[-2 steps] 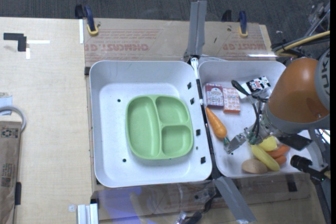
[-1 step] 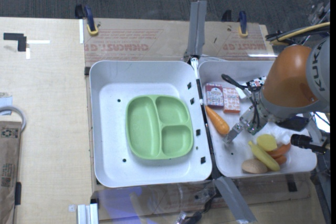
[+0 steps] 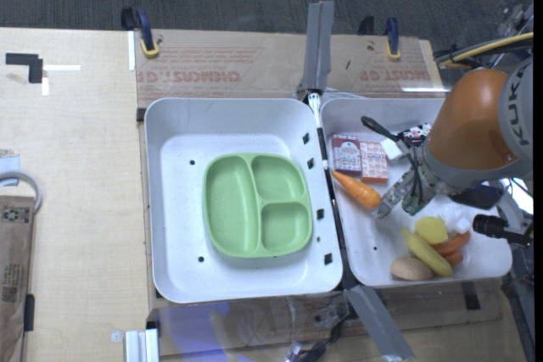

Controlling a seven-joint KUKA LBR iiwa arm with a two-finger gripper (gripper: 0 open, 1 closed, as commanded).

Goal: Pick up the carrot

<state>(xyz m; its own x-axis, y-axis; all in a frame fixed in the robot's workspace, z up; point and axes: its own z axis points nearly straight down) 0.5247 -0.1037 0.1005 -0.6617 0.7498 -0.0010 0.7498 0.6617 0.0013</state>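
Gripper [image 3: 392, 203] just right of carrot [image 3: 356, 190], finger state unreadable; shift left, straddle mid-body across its length, then clamp.

Even, bright overhead light; the white bins [image 3: 161, 208] glare slightly, shadows are soft, focus is fairly sharp.

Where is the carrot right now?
The carrot lies in the right bin, near its left wall, just below the small red box and left of the pincer.

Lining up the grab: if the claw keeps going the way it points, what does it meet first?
Probably the carrot: the claw points down-left at its thick end, just short of it. Height above it is unclear.
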